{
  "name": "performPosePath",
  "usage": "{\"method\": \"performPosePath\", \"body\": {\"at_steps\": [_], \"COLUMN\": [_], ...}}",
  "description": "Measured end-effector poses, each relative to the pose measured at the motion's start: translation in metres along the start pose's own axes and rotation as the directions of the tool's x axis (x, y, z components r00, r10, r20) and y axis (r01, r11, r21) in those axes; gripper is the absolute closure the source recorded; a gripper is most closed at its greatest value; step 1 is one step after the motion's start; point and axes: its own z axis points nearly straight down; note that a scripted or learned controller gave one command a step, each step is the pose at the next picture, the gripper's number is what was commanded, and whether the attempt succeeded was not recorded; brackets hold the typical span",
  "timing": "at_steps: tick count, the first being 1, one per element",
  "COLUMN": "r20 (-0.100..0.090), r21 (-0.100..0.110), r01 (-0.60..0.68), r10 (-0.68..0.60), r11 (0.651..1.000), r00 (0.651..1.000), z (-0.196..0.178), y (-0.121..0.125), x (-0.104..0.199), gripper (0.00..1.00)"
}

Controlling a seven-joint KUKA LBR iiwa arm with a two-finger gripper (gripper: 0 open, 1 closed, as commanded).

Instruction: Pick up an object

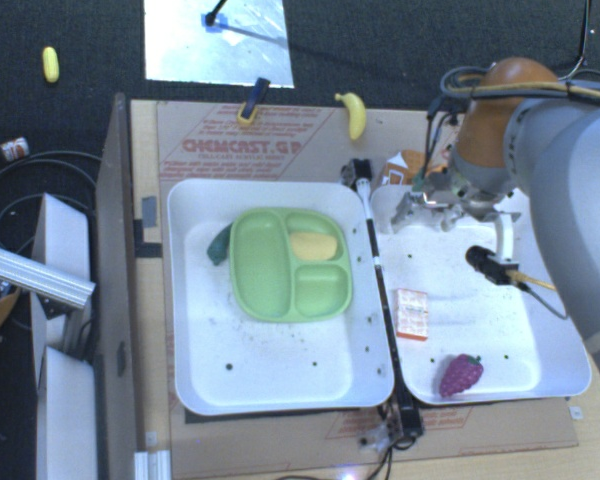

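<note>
My gripper [435, 208] is hanging low over the far end of the right bin [480, 338], and I am not able to tell from this slant whether it is released or clenched; I am seeing nothing gripped in it. The closest candidate, I am judging, is the orange-and-white packet [401, 171] lying in that bin's far corner, just beside me toward the centre rail. To do this well, I am thinking I should be centring over the packet before descending and keeping clear of the bin wall, since a thing tucked into a corner is leaving little room on two sides. If that looks awkward, the flat orange-printed card [412, 314] and the purple berry cluster [460, 374] are lying in open floor nearer the front, well apart from each other. Counting up: two bins, three things in the right one. In the left bin [270, 368] I am counting one green divided plate [265, 268] with three compartments, one yellow piece [315, 245] in its far right compartment, and one dark green thing [218, 243] touching the plate's left rim.
</note>
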Motion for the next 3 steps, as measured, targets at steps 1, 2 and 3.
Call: {"method": "performPosePath", "body": {"at_steps": [1,2,3], "r20": [0.002,0.001,0.002], "r21": [0.001,0.001,0.0], "r01": [-0.004,0.0,-0.006], "r10": [0.004,0.0,0.006], "r11": [1.0,1.0,1.0], "r00": [1.0,1.0,1.0], "z": [0.004,0.005,0.004], "y": [-0.001,-0.001,-0.001], "x": [-0.01,0.005,-0.026], "gripper": [0.0,0.0,0.0]}}
